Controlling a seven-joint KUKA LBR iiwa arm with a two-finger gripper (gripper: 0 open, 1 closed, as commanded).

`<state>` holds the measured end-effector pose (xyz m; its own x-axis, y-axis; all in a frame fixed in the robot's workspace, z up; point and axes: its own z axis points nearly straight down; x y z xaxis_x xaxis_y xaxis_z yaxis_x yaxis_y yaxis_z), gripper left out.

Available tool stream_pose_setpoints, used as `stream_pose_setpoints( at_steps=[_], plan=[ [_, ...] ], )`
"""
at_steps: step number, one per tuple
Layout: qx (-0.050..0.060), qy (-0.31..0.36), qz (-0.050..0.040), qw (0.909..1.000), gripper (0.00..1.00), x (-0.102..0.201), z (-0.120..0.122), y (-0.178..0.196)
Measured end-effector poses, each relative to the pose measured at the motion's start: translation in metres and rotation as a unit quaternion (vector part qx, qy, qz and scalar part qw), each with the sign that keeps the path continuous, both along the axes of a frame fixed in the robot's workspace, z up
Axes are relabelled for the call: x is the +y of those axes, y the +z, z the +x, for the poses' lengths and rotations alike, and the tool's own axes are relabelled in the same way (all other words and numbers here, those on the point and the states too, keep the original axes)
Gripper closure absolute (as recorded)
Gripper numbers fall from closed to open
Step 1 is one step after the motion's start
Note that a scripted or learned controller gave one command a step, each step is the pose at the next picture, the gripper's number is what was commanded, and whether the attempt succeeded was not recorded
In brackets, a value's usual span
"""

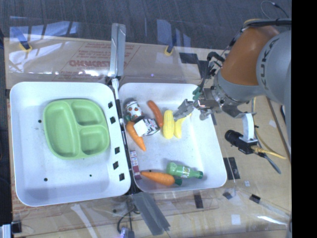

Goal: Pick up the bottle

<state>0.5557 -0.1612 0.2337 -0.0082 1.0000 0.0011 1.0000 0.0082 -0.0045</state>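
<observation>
We see the green bottle (184,171) lying on its side near the front edge of the right bin (210,152), cap end toward the right, its left end touching or just beside an orange carrot (157,178) that lies along the same front edge. The gripper (184,109) sits well apart from the bottle, up in the back part of that bin, just above the right side of the yellow corn (169,124); whether it is released or clenched we cannot tell, nothing visibly in it. Two more carrots here: one (155,112) slanted just left of the corn, one (135,136) near the bin's left wall. A small figure-like toy (138,118) lies between them. The left bin (25,148) holds a green divided tray (76,128).
</observation>
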Motion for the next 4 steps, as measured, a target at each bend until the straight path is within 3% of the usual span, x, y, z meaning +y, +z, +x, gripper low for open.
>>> stream_pose_setpoints(
  at_steps=[1,2,3,4],
  plan=[
    [0.002,0.033,0.0005,0.9995,0.0,0.011,-0.032,-0.066],
    [0.0,0.191,0.0014,0.9816,0.0,0.022,-0.08,-0.143],
    [-0.001,0.192,0.0013,0.9814,1.0,0.021,-0.079,-0.134],
    [-0.001,0.192,0.0011,0.9813,0.0,0.021,-0.079,-0.134]
  ],
)
